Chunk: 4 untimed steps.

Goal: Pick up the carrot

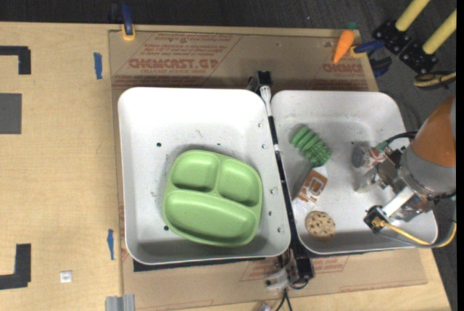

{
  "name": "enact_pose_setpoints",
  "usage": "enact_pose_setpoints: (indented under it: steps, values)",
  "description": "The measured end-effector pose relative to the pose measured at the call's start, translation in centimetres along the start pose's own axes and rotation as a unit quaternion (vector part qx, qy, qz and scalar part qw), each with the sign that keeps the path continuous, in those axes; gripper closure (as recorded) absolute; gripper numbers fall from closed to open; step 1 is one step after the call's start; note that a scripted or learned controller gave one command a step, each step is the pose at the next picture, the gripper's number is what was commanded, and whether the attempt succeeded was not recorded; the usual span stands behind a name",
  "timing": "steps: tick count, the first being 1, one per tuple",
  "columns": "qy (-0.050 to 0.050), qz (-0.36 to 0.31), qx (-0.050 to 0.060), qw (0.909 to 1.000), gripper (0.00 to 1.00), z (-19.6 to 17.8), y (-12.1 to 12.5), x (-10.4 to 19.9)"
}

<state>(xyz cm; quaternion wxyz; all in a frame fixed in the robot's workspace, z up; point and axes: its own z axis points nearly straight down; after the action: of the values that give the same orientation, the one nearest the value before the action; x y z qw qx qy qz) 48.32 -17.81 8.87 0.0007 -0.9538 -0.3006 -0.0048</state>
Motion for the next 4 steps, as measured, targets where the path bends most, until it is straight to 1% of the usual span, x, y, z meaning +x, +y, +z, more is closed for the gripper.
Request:
enact_pose_setpoints:
  steps: [1, 2, 3, 4]
  values:
    - [0.0, -0.127, -0.001, 0.9919, 0.0, 0.0, 1.1, -0.7]
    - [0.002, -0.128, -0.003, 0.9918, 1.0, -1.1, 1.1, -0.5]
    - [-0.005, -0.074, 0.001, 0.9972, 1.0, -4.8, -5.8, 3.6]
    - [-0.005, -0.249, 0.001, 0.9686, 1.0, -7.1, -1.0, 1.0]
